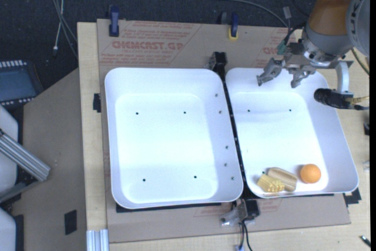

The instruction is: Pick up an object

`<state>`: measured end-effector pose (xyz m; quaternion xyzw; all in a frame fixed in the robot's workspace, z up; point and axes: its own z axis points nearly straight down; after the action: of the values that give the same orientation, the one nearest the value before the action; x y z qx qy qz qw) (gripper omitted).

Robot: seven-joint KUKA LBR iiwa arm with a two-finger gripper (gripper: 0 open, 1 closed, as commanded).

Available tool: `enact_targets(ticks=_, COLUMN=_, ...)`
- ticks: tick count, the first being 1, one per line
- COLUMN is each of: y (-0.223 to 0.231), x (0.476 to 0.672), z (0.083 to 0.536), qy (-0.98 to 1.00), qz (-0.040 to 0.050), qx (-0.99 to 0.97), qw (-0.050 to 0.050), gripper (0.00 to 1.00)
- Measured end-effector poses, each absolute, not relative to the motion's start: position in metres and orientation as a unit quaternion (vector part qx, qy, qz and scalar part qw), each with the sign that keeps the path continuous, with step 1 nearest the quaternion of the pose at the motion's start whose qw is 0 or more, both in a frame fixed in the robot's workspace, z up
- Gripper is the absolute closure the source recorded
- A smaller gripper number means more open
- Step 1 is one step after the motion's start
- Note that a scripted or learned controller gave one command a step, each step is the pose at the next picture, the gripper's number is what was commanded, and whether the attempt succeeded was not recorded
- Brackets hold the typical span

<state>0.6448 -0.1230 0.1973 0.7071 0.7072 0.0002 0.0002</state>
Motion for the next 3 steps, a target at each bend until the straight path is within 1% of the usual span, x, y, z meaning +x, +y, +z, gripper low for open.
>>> enact_targets(ticks=1, y=-0.123, x=0.645, z=0.208, qy=0.707, qz=0.0006, qx=0.707, qw=0.0, gripper=1.0)
enact_targets(ticks=2, y=-0.094, x=0.593, z=0.261, qy=0.708, qz=0.0022, qx=0.706, qw=0.002, gripper=1.0)
enact_targets(ticks=3, y=-0.056, x=0.552, z=0.292, qy=0.708, qz=0.0017, qx=0.706, qw=0.001, gripper=1.0)
